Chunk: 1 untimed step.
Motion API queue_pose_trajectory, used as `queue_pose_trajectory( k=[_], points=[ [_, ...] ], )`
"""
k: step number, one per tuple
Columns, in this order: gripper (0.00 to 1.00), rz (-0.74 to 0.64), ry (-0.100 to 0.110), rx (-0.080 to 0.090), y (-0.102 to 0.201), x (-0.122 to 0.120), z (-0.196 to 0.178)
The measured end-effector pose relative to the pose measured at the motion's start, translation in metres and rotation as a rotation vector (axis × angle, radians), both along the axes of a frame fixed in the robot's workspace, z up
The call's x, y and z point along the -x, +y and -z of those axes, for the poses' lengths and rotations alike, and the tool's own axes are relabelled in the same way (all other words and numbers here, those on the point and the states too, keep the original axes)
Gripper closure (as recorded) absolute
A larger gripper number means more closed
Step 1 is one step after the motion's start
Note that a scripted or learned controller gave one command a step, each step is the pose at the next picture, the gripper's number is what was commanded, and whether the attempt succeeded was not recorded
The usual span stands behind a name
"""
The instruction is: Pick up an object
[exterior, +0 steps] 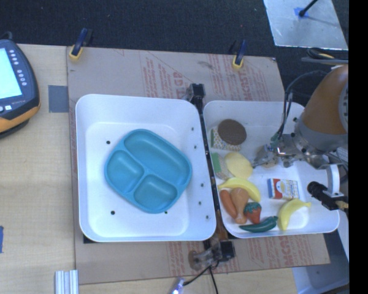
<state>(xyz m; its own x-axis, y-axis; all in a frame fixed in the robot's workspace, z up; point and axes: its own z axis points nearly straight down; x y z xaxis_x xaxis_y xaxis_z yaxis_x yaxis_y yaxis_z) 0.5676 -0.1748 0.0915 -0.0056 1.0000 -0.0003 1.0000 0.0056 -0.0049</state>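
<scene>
Nothing is picked up yet: the gripper point(271, 156) hovers at the right bin's point(319, 226) 2 o'clock, and whether its jaws are open I cannot tell. The food toys lie untouched, the nearest being the pale lemon point(238, 164) at its 8 o'clock and the small carton point(283, 188) at its 5 o'clock.

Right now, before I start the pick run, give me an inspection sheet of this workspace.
Surface: cardboard sheet clamped on a wooden bench, bearing two white bins.
Job's things: right bin holds toy food: two bananas, green pepper, drumstick, strawberry, brown-lidded cup, small carton.
Clutter: left bin holds a blue divided tray.
Grippers: gripper over the right bin's upper right; finger state cannot be told.
Cables: dark cable at the arm; cable below the bins.
Surroundings: teach pendant at left; dark floor beyond.
</scene>
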Motion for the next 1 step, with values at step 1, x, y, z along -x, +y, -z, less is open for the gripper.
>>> queue_pose_trajectory(
  k=[1],
  points=[
    [0.0,0.002,-0.003,-0.001,0.0168,-0.0458,-0.0005]
  ],
)
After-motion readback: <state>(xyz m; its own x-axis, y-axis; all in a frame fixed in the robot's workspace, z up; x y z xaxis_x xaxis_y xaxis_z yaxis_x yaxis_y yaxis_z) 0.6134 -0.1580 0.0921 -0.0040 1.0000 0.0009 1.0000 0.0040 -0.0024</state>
